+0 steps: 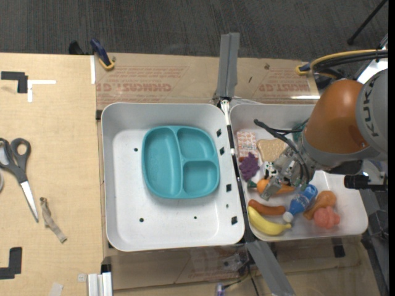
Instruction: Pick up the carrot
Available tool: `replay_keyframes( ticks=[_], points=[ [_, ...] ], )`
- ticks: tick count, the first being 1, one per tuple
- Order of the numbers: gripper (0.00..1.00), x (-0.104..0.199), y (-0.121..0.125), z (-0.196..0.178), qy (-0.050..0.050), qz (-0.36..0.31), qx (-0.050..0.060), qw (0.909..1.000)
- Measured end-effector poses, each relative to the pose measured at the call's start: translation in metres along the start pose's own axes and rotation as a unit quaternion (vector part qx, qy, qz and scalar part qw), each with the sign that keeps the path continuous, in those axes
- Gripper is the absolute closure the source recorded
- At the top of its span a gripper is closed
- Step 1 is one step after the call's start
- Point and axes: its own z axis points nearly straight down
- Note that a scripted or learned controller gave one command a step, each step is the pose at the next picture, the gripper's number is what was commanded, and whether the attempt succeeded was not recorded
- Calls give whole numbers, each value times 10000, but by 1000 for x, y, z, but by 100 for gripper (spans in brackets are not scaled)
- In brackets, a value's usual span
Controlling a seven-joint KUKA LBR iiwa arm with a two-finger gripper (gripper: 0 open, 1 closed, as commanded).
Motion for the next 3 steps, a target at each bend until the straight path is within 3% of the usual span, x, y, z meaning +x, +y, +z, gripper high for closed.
replay_keyframes(
  ticks=[1,2,3],
  points=[
    [0,21,-10,-1,-99,537,-37,9985],
    [0,13,-7,0,-22,672,-10,9977],
    [100,10,-6,-12,-62,662,-27,9978]
  ],
)
